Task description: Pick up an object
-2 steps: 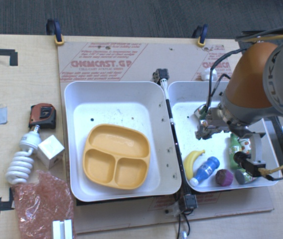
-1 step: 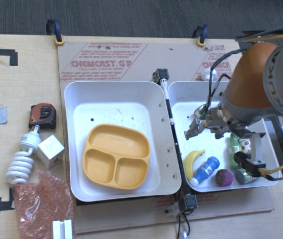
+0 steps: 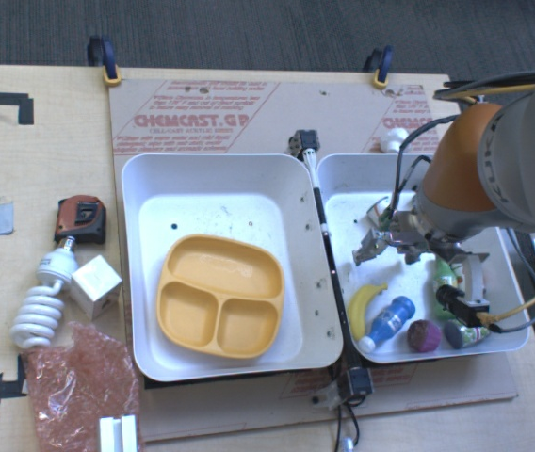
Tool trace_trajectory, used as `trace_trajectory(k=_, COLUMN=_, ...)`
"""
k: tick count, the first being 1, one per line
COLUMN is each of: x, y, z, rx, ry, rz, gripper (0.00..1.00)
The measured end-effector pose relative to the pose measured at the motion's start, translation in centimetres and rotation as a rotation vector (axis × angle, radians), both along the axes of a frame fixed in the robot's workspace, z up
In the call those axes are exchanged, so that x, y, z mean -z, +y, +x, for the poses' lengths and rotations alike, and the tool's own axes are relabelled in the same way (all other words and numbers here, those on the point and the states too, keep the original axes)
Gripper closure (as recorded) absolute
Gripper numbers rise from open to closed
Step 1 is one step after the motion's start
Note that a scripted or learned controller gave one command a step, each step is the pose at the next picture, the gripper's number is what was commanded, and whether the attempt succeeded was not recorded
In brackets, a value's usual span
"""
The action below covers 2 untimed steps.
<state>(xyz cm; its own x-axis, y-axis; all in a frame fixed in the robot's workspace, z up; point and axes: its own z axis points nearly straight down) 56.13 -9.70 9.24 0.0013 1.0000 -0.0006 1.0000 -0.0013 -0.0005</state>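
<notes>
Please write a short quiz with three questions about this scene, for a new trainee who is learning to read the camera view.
1. True or false: the yellow divided tray lies in the left bin.
2. Which thing lies directly beside the banana in the right bin? A) blue bottle B) tape measure C) white cube
3. Fill in: the spiral light bulb lies on the bench, to the ____ of both bins in the camera view.

Key: 1. True. 2. A, the blue bottle. 3. Left.
</notes>
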Motion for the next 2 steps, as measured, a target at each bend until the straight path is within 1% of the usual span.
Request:
trace_trajectory(k=1, x=-1.05, y=-0.04, z=0.09, rx=-0.001, ry=-0.002, rz=-0.001, gripper=1.0)
trace_trajectory(k=2, x=-1.04, y=-0.04, z=0.09, rx=-0.001, ry=-0.002, rz=-0.001, gripper=0.0)
